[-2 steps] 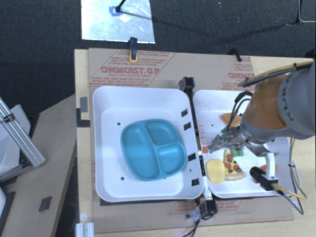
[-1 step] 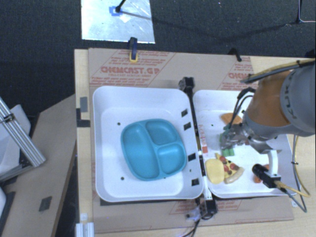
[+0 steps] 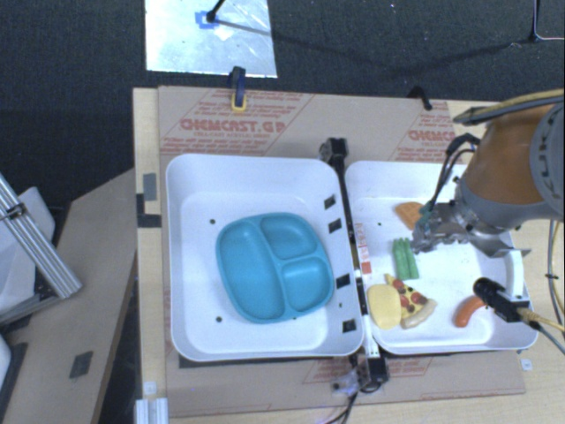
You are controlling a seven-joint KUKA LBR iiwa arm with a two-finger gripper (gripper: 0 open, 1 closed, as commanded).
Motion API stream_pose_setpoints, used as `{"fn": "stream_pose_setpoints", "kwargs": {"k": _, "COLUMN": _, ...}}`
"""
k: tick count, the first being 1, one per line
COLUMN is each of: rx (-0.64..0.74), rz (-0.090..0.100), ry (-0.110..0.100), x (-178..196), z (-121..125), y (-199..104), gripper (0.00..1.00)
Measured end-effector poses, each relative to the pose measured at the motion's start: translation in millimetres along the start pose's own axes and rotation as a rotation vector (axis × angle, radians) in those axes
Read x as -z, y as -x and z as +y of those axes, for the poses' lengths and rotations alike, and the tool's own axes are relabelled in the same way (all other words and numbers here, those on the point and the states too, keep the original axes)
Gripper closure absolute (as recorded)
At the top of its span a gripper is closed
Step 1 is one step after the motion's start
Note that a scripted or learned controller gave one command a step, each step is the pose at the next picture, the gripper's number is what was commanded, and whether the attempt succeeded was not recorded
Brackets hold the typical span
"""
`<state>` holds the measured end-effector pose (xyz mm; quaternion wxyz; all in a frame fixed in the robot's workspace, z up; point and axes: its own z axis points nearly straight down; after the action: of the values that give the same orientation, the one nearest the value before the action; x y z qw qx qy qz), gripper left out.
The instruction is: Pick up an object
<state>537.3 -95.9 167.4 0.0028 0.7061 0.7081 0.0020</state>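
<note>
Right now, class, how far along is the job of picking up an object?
Done: the tool has reached the right bin and hangs just above the green piece. In hand: nothing visibly lifted. Left: the pick itself. The pizza slice, sausage and blue tray lie untouched.

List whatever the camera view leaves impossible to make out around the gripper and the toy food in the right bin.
- Gripper: too small and blurred to tell its state.
- Orange food piece: partly covered by the gripper, so its shape is unclear.
- Grey and orange arm: cut off by the right edge.
- Green ridged stick: whether the gripper touches it cannot be told.
</note>
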Motion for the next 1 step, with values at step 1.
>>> {"fn": "stream_pose_setpoints", "kwargs": {"k": 1, "rx": 0.0, "rz": 0.0, "ry": 0.001, "x": 58.5, "z": -5.7, "y": 5.5, "gripper": 1.0}}
